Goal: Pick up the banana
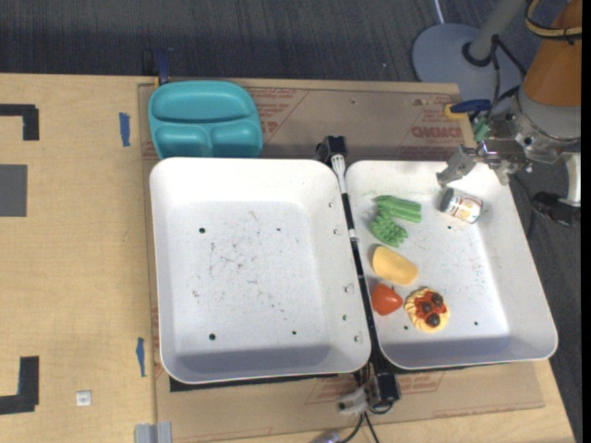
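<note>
Pincer (pixel 459 175): at the upper right of the right bin, hanging from the grey arm; state of the fingers impossible to tell at this angle; nothing seen between them.
Arm (pixel 551 81): grey with an orange band, entering from the right edge.
Small can (pixel 464 208): just below the pincer, lying on the floor of the right bin, white with an orange end.
Right bin (pixel 517 312): white, shallow, holding all the small items.
Green pieces (pixel 397 218): two, one above the other, near the bin's left wall.
Banana (pixel 394 266): yellow, short, lying below the green pieces, left of centre in the right bin, well apart from the pincer.
Red piece (pixel 385 299): just below the banana.
Pizza toy (pixel 428 309): beside the red piece, to its right.
Left bin (pixel 249 266): white, touching the right bin along the middle.
Teal tray (pixel 205 118): on the bench behind the left bin.
</note>
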Controlling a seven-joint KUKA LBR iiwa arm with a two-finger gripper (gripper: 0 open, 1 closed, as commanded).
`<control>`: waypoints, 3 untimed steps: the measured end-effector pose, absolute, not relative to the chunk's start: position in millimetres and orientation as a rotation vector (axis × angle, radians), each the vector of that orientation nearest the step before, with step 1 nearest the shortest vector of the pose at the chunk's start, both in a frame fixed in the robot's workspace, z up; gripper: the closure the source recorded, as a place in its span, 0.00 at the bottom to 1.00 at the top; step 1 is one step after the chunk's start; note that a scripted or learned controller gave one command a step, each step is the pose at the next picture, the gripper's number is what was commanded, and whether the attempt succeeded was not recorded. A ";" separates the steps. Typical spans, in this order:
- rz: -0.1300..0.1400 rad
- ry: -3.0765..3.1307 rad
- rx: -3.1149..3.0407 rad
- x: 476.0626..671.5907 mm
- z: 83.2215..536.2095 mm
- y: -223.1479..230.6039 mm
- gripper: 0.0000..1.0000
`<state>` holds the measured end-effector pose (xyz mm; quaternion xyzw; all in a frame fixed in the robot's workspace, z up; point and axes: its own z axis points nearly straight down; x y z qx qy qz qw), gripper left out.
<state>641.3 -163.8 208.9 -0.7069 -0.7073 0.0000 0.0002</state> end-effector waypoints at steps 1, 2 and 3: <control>0.004 -1.830 -2.548 599.7 126.1 -97.0 0.00; 0.006 -0.889 -3.008 520.4 184.3 -83.9 0.00; 0.004 -1.215 -2.892 478.9 184.7 0.4 0.00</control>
